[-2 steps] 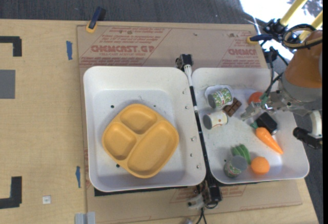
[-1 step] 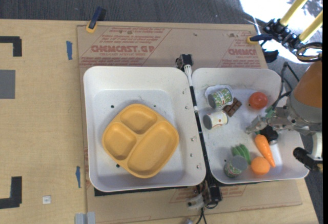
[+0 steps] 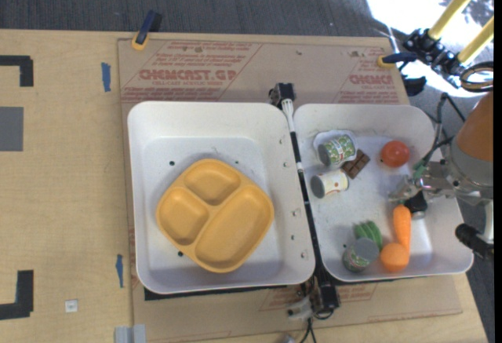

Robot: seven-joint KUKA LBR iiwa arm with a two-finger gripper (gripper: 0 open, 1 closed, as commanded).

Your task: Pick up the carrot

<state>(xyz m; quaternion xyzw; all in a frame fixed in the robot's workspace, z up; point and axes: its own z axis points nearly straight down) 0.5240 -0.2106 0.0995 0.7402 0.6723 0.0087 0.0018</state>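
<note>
You see the carrot lying unlifted in the right bin; gripper poised above, its opening indiscernible.

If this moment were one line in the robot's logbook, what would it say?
gripper above right bin, at carrot top | carrot lying in bin, not lifted | yellow divided plate in left bin

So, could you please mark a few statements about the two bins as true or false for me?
1. The carrot lies in the right bin. True.
2. The yellow divided plate sits in the right bin. False: it is in the left bin.
3. The end effector is near the carrot's top end. True.
4. The red tomato rests on the plate. False: it lies in the right bin.
</note>
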